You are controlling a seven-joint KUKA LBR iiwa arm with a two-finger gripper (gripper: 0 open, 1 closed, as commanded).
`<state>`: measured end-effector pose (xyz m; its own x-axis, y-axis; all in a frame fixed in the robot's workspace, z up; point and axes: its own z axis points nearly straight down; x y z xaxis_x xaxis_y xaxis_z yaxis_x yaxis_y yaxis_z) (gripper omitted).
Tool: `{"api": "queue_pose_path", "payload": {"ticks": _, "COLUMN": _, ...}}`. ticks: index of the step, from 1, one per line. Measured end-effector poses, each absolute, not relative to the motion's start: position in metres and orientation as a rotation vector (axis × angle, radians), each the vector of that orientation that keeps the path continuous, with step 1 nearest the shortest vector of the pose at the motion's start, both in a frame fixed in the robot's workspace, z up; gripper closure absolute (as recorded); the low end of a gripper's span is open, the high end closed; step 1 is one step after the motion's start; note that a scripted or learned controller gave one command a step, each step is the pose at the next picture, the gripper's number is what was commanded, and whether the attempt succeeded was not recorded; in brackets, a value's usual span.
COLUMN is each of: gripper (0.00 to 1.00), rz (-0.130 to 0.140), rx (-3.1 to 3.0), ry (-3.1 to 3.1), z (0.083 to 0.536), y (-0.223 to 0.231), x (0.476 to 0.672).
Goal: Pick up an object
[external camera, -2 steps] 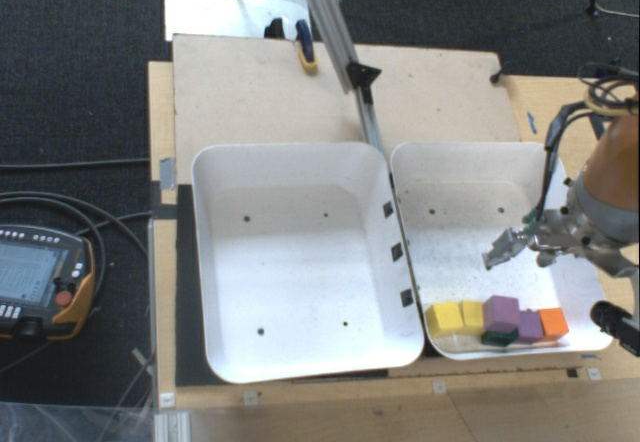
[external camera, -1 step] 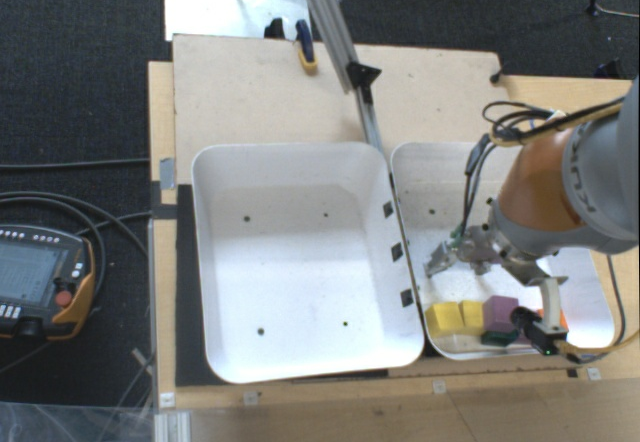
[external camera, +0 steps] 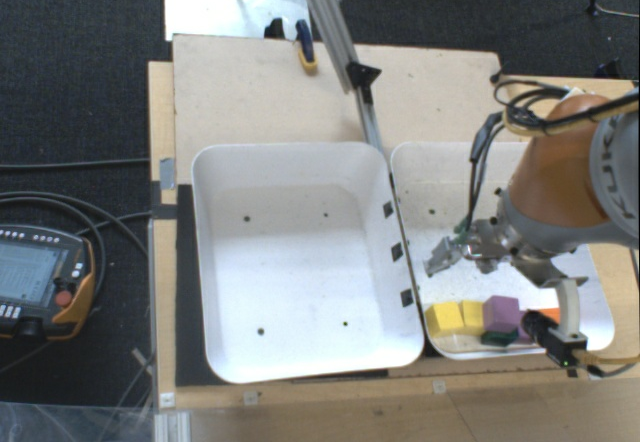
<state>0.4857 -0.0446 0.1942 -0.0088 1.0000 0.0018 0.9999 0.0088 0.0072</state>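
Observation:
In the right bin (external camera: 430,170), several small objects lie along the front edge: two yellow blocks (external camera: 455,317), a purple block (external camera: 502,310), a dark green piece (external camera: 498,337) and an orange piece (external camera: 546,315) partly hidden behind a black bracket on the arm. My gripper (external camera: 442,257) hangs over the left middle of this bin, above and just behind the yellow blocks, pointing towards the divider between the bins. I see nothing held in it. The orange-banded wrist (external camera: 560,175) covers the bin's right side.
The left bin (external camera: 215,230) stands beside the right one, their walls touching at the divider (external camera: 395,240). A slanted metal pole (external camera: 330,20) crosses the back board. A blue and yellow clamp (external camera: 304,42) lies at the back. A teach pendant (external camera: 35,280) lies off the bench, at far left.

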Motion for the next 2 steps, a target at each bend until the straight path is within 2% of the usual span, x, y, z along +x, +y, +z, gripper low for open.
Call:
{"api": "queue_pose_path", "payload": {"ticks": 1, "gripper": 0.0, "rz": -0.002, "rx": 2.224, "ry": 2.211, "z": 0.21, "y": -0.148, "x": 0.484}}
{"api": "queue_pose_path", "payload": {"ticks": 2, "gripper": 0.0, "rz": -0.001, "rx": 2.216, "ry": 2.234, "z": 0.096, "y": -0.084, "x": 0.522}}
